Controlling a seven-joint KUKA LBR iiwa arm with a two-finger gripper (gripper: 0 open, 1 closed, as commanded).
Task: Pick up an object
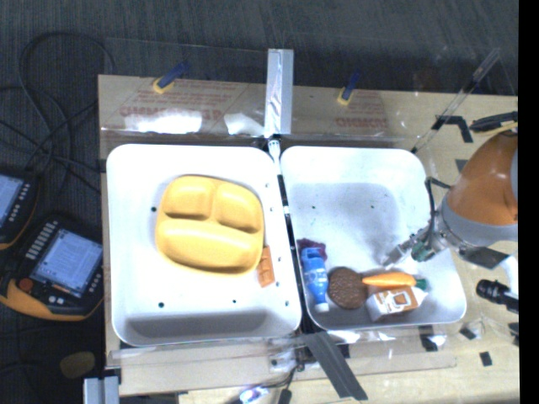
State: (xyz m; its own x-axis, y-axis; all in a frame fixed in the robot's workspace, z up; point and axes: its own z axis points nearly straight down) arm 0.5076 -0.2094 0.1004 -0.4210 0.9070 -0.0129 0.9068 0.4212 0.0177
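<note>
In the right bin [354,192] several small things lie along the near wall: a blue bottle [315,278] with a purple top, a round brown cookie [345,287], an orange carrot [388,279] and a small white and orange carton [394,302]. My gripper [415,248] hangs low over the bin's right side, just above and right of the carrot, and nothing shows in its grasp. The arm's orange band [493,183] is above the bin's right rim. The left bin [135,293] holds a large yellow divided tray [210,223], with a small orange piece [266,268] beside it.
A metal divider strip [279,82] stands at the back between the bins. Handheld controllers [55,263] and cables lie off the bench to the left. Blue and yellow clips [171,77] hold plastic sheeting at the back.
</note>
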